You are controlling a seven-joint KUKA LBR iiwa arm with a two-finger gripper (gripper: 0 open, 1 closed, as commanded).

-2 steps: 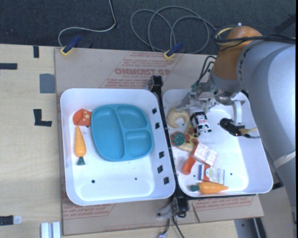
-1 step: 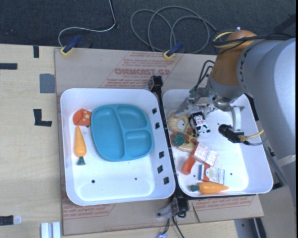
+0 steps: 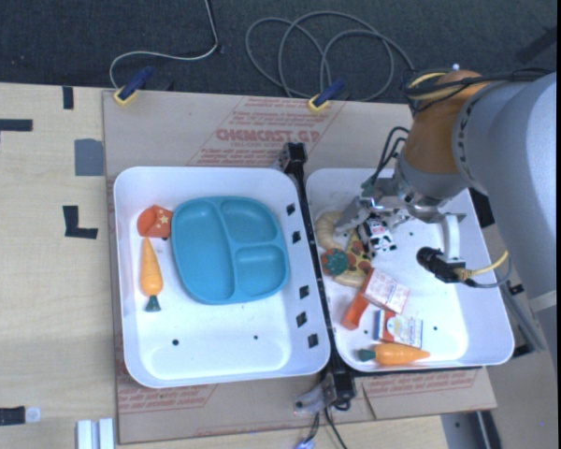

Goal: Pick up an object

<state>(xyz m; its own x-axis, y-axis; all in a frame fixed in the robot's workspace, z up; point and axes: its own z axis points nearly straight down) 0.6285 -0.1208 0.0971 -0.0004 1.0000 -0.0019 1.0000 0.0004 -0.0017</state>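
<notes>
Over the right bin (image 3: pixel 491 340), the arm's pincer (image 3: pixel 379 215) hangs low above a knot of small toys at the bin's near-left side; whether it is spread or pressed together cannot be told from this slant, since dark wrist hardware and cables blur into the clutter beneath it. Nothing can be seen pinched in it.

Directly under and just left of the pincer lies the likeliest target, a heap (image 3: pixel 348 249) of toys made up of a tan piece, a small black-and-white figure and a teal-and-yellow lump, all touching or overlapping. The coming move appears to turn on that short drop: the heap sits below and slightly toward the divider between the bins, so a descent with a small shift leftward would meet it.

Further toward the bin's front edge, an orange-red stick (image 3: pixel 354 311) lies on a slant, its long axis running from the heap toward the front-left corner. Beside it rest a small red-and-white packet (image 3: pixel 386 291), a second printed packet (image 3: pixel 399 328) and a toy carrot (image 3: pixel 395 353) lying crosswise along the front wall.

The left bin (image 3: pixel 215 354) holds a blue divided plate (image 3: pixel 229 248), a red toy (image 3: pixel 153 220) and another carrot (image 3: pixel 150 269), well apart from the arm on the cardboard-covered desk (image 3: pixel 37 297).
</notes>
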